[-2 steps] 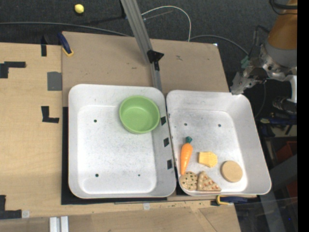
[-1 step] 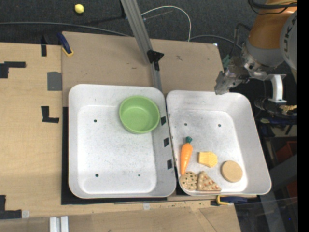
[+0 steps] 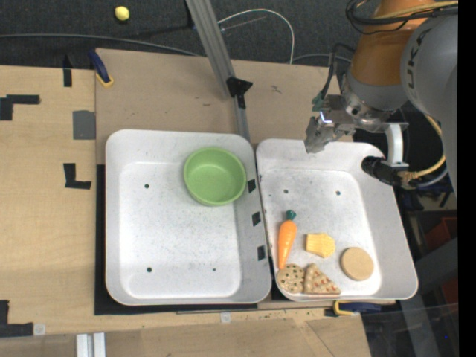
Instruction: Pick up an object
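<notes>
end effector (image 3: 321,136) upper right, over right bin's (image 3: 387,222) far rim | carrot (image 3: 286,242) well below-left | grip state: cannot tell

Glossy green plastic bowl (image 3: 215,175) sits in a speckled matt white bin (image 3: 130,222) on a smooth wood-coloured bench (image 3: 44,222).

Letters "UK", part of a cut-off brand name, on the grey arm (image 3: 439,50)

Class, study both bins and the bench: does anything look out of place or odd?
One thing: a small yellow ball lies on the dark floor beyond the bench, away from the toys. The green bowl sits upright; nothing looks spilled.
</notes>
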Robot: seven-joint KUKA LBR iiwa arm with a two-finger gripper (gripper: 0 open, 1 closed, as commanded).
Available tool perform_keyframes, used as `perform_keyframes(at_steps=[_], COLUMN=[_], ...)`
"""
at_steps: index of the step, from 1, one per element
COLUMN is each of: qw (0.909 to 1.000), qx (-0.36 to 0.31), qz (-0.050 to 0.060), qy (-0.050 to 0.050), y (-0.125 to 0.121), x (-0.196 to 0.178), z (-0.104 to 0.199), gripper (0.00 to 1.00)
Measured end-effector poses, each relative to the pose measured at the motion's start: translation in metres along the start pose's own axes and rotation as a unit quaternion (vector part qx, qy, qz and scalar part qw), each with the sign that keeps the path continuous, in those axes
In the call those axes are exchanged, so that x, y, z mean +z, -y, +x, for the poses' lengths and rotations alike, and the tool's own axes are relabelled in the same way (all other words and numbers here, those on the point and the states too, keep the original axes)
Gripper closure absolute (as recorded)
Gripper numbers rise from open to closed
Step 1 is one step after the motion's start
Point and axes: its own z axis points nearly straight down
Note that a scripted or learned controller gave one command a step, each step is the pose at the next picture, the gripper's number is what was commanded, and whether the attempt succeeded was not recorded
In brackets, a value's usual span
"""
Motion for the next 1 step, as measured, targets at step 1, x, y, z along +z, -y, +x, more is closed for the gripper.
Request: perform_keyframes(at_steps=[1], qw=[1.0], qx=[0.0], qz=[0.0], qy=[0.0], y=[0.0094], x=[0.0136], z=[0.0515], gripper=[1.0])
